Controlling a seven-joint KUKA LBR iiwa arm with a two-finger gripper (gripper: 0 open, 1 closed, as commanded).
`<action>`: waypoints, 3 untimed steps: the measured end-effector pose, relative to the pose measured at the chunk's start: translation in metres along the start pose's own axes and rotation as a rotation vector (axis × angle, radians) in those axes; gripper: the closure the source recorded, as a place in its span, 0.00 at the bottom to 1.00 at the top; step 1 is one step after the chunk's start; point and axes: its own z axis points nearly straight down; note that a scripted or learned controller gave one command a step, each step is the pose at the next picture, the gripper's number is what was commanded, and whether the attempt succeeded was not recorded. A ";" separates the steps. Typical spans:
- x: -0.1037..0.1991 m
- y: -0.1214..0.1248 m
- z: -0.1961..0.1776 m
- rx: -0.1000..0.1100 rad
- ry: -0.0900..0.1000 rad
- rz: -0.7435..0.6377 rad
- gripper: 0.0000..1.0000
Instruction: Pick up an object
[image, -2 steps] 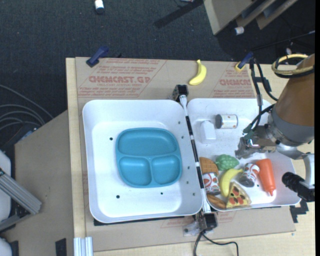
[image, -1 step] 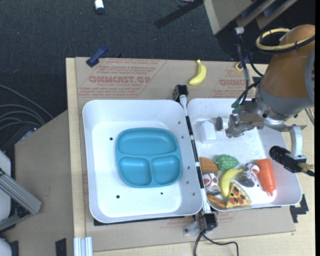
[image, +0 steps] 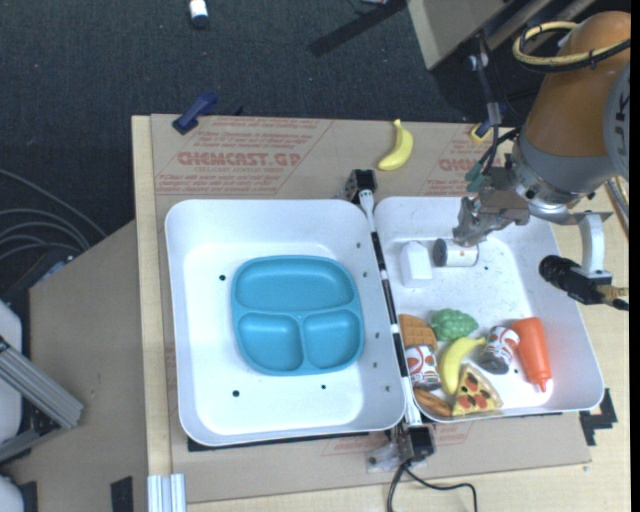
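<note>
My gripper hangs low over the far part of the right bin. Just under its tip lies a small white bottle with a black cap, on its side; I cannot tell whether they touch. To the left of the bottle sits a white block. At the near end of the bin is a heap: green broccoli, a banana, a pizza slice, a red-and-white can, an orange carrot and a red-and-white carton.
The left bin bears a blue divided plate. A second yellow banana lies on the cardboard beyond the bins. A blue clip sits at the board's far left corner. The divider between the bins runs just left of the white block.
</note>
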 end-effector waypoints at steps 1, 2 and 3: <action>-0.023 0.038 0.001 0.000 -0.001 0.001 1.00; -0.022 0.038 0.001 0.000 0.000 0.001 0.00; -0.033 0.082 0.147 0.005 0.001 0.001 0.00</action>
